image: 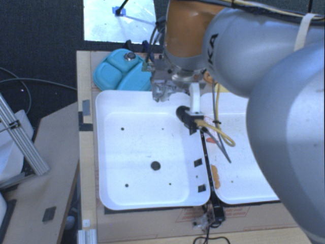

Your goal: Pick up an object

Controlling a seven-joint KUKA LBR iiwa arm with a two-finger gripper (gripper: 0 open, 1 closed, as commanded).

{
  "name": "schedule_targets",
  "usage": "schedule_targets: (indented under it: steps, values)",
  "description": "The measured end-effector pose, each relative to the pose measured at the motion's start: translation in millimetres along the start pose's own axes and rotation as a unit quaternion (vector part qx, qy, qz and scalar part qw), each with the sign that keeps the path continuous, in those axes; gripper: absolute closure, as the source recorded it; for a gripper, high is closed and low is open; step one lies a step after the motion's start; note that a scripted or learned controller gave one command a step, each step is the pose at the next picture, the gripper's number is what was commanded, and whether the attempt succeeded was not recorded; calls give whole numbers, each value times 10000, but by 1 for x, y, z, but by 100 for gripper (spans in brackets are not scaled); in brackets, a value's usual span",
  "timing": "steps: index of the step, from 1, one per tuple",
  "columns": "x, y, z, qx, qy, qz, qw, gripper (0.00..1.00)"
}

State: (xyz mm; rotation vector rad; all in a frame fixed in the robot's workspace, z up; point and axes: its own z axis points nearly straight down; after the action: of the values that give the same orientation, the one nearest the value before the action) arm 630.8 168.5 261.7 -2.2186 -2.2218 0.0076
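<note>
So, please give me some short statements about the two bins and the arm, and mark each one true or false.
1. The gripper is at the far edge of the left bin. True.
2. A blue object lies inside the left bin. False: it lies behind the bin, outside it.
3. Scissors lie in the right bin. True.
4. The arm enters from the left. False: from the right.

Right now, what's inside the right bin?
In the right bin I see a yellow looped piece, a thin dark tool and an orange item. The arm covers the rest.
</note>
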Motion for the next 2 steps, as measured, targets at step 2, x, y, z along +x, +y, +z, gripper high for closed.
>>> schedule_targets:
  steps: [2]
  values:
    - [66, -120, 95, 23, 2, 2, 10000, 100]
